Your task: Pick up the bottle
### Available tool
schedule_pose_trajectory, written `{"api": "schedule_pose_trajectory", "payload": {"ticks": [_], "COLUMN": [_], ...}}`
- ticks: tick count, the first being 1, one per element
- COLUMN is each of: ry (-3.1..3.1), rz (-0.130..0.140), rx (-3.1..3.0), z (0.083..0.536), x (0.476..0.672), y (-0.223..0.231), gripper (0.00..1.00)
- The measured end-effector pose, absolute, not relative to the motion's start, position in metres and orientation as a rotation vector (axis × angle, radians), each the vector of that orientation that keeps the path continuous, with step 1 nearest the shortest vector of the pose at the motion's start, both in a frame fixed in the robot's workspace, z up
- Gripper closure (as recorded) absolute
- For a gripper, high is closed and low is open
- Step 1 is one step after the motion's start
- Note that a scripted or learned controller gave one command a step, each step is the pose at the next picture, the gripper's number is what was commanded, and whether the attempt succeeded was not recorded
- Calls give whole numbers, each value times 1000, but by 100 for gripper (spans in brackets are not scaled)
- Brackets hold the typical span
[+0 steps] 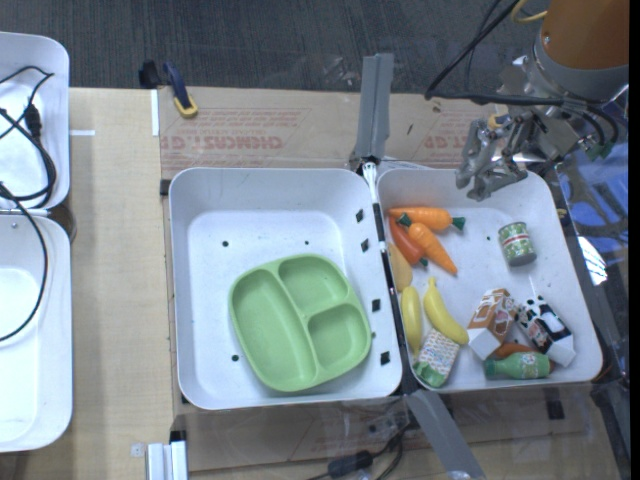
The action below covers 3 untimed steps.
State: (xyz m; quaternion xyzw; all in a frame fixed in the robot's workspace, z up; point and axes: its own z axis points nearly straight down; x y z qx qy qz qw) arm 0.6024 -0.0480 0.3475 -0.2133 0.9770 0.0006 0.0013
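The bottle (520,367) is green with a pale label. It lies on its side in the near right corner of the right bin (560,218), just in front of some small cartons. My gripper (483,180) hangs over the far edge of that bin, well away from the bottle and up-left of it. It is open, with nothing between its fingers.
The right bin also holds two carrots (425,230), two bananas (432,310), a small green can (516,243), cartons (520,320) and a packet (436,357). The left bin (200,268) holds a green divided plate (300,320). A grey post (375,108) stands between the bins at the back.
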Motion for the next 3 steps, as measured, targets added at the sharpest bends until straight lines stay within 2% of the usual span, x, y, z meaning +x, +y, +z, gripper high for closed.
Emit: {"api": "schedule_pose_trajectory", "payload": {"ticks": [1, 2, 3], "ry": [3067, 3109, 2933], "rz": [0, 1, 2], "rx": [-654, -435, -1115], "z": [392, 300, 326], "x": [653, 614, 566], "y": [-88, -45, -16], "gripper": [100, 100, 100]}}
